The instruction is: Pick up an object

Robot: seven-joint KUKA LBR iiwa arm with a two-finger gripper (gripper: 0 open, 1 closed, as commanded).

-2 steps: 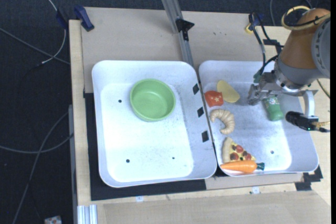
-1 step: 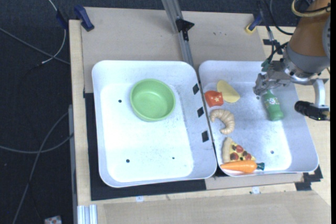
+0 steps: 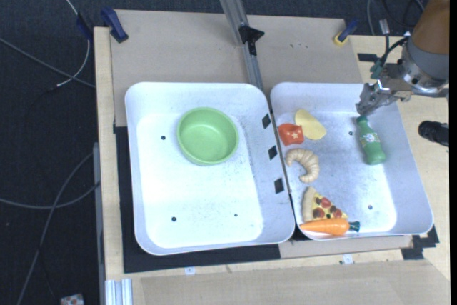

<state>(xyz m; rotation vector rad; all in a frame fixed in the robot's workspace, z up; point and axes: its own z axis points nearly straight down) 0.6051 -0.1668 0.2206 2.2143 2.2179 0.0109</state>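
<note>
Nearest, at the right bin's point(image 3: 407, 175) front edge: orange carrot point(image 3: 325, 227), pizza slice point(image 3: 321, 206) just behind. Farther back, croissant point(image 3: 304, 161), red piece point(image 3: 290, 133), yellow chip point(image 3: 310, 124). Green bottle point(image 3: 370, 141) lying right of these, gripper point(image 3: 369, 103) just above its far end, grip impossible to tell. Green bowl point(image 3: 207, 135) in left bin point(image 3: 150, 211).

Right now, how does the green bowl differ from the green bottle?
The green bowl sits upright and open in the left bin; the green bottle lies on its side in the right bin. The bowl is round, wide and pale green; the bottle is slim, long and darker green. The bowl has its bin to itself, while the bottle shares its bin with toy foods and lies just below the claw. Both are green.
</note>
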